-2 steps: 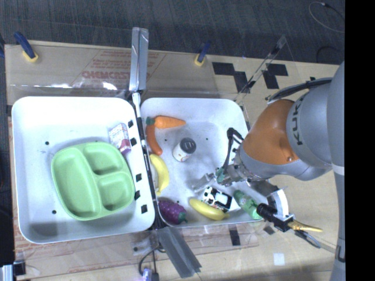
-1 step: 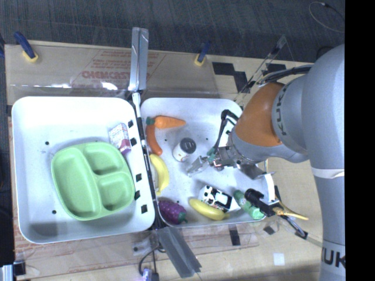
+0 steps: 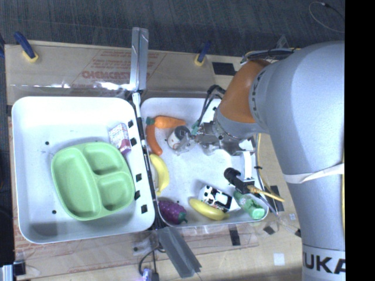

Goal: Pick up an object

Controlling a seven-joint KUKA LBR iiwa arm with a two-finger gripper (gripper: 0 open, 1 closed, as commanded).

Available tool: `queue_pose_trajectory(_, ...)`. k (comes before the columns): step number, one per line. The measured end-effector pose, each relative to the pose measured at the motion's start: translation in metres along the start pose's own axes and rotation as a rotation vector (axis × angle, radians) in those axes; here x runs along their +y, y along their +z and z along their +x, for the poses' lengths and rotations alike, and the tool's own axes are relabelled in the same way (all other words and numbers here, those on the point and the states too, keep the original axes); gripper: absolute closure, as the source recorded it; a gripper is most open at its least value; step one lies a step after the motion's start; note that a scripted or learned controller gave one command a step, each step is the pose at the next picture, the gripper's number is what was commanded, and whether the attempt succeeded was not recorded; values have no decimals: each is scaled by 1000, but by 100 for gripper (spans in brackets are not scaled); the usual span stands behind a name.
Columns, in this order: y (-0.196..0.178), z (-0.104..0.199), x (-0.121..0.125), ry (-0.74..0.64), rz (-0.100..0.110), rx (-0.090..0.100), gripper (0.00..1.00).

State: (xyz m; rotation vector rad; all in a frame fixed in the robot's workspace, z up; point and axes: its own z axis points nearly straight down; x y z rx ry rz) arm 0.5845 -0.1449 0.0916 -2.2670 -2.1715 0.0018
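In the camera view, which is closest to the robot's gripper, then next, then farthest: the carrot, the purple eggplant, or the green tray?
Measured from the gripper in the right bin:
1. Carrot, just beside it toward the divider, at the bin's top.
2. Purple eggplant, down in the same bin's bottom corner.
3. Green tray, across the divider in the left bin.
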Motion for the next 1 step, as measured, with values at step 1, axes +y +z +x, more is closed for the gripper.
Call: queue_pose_trajectory(1, -2, 47, 60, -393, -3, -1, 0)
